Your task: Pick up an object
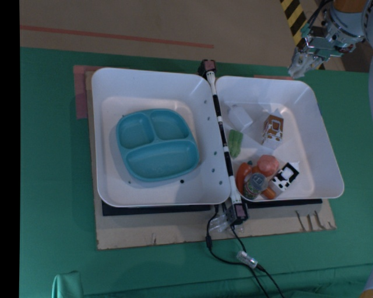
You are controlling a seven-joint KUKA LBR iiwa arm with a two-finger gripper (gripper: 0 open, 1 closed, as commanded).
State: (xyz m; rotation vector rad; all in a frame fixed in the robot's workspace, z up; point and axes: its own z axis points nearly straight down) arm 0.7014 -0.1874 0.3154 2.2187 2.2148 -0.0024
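My gripper [300,68] hangs above the far rim of the right bin [326,157], near its back right corner, with nothing visible between its fingers. Down in that bin lie a white block [239,117], a small house-shaped box with a brown front [272,128], a green piece [235,142] beside the divider, and a cluster at the front: an orange-red item [267,165], a small can [255,184] and a black-and-white cow-patterned toy [285,177]. All of them lie well below and to the left of the gripper.
The left bin [105,87] holds a teal divided plate [156,144]. A checkered bar [220,131] runs between the bins. Cables [245,259] trail off the front of the bench. Yellow-black hazard tape [293,14] marks the floor behind.
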